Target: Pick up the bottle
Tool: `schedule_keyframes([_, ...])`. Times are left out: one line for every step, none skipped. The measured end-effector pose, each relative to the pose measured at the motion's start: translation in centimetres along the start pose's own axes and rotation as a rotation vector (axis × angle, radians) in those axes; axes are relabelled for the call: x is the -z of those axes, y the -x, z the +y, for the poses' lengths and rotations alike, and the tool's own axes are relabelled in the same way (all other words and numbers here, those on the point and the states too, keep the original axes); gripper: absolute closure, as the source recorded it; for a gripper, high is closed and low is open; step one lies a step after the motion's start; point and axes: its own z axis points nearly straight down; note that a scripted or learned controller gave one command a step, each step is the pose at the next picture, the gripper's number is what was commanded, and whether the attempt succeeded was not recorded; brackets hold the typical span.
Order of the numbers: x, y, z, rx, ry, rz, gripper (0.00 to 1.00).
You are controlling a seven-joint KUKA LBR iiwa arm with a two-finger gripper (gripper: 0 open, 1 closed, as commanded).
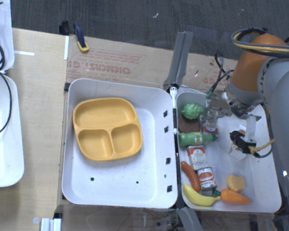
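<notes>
A green bottle (196, 139) lies on its side in the right bin (263, 174), near the bin's left wall, with its pale cap pointing right. My gripper (210, 121) hangs just above the cap end of the bottle, reaching down from the grey arm with the orange band at the upper right. Nothing is visibly lifted by it; the bottle rests on the bin floor.
Around the bottle lie a green leafy vegetable (192, 111), a brown item (187, 125), a small box (197, 156), a can (206, 178), a red sausage-like item (189, 175), a banana (199, 197), a carrot (235, 198) and a cracker (235, 182). The left bin (74, 177) holds a yellow divided plate (107, 127).
</notes>
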Motion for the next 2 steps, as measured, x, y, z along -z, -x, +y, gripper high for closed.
schedule_keyframes([0.0,0.0,0.0,0.0,0.0,0.0,0.0])
schedule_keyframes([0.2,3.8,-4.4,-0.24,0.011,0.003,0.0])
